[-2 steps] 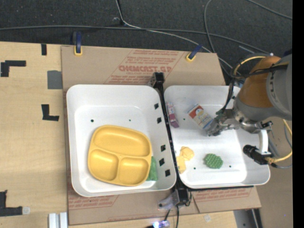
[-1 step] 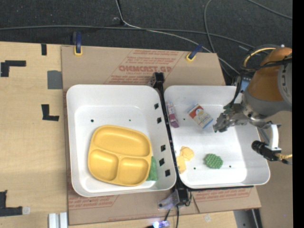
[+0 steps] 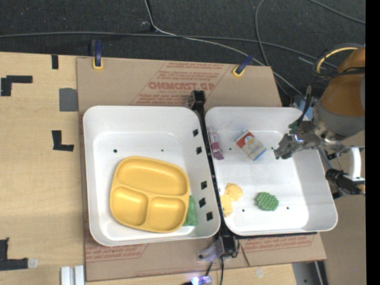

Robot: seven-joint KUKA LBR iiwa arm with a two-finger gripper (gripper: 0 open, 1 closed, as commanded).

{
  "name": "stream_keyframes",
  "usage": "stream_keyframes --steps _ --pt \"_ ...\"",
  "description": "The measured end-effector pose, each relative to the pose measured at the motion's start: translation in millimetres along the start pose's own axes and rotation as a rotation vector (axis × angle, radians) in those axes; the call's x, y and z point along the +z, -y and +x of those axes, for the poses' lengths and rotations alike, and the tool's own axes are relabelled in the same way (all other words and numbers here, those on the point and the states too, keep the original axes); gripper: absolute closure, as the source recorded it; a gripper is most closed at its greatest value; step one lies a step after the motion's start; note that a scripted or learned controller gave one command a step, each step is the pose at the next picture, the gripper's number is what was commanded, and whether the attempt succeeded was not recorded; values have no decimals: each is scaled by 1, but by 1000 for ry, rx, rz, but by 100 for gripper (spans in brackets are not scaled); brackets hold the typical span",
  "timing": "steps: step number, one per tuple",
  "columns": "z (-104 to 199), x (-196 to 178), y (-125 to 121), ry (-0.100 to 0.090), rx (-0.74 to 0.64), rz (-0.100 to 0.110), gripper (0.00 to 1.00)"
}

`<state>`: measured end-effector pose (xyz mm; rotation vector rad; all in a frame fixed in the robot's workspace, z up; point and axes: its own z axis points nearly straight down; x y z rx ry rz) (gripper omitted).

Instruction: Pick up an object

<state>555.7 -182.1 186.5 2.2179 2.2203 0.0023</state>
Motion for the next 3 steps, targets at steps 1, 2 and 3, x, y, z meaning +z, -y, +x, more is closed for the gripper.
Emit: stream_keyframes --steps 1,2,3 --pt "7 -50 6 0 -1 0 100" --pt "63 -40 -7 -2 -5 4 100" --pt "121 -30 -12 -3 -5 5 100"
